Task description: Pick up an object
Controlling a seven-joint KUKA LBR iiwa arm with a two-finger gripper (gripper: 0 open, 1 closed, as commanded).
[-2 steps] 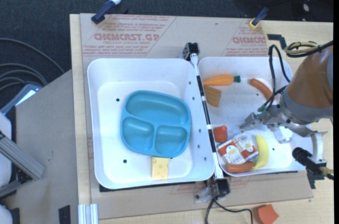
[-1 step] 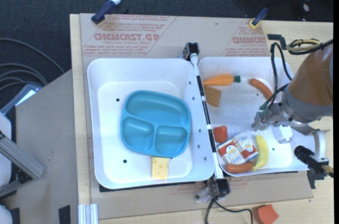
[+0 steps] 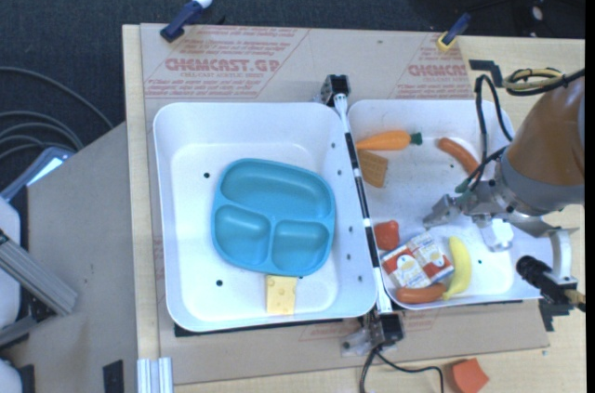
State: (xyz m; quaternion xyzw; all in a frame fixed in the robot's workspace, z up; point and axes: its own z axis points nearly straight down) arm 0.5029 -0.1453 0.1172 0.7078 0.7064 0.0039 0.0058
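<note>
The gripper (image 3: 456, 207) hangs in the right bin (image 3: 409, 117); whether it is clenched, I cannot tell. At its seven o'clock lie a carton (image 3: 418, 263) and banana (image 3: 459, 266); at eleven, a carrot (image 3: 383, 140).

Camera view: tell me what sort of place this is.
Probably a robotics lab bench for pick-and-place trials: two white bins clamped to a board, toy food like a carrot and banana, and the arm's gripper reaching in.

Yellow banana (image 3: 460, 266) lies in right bin's near corner, against a sausage (image 3: 418, 294).
</note>
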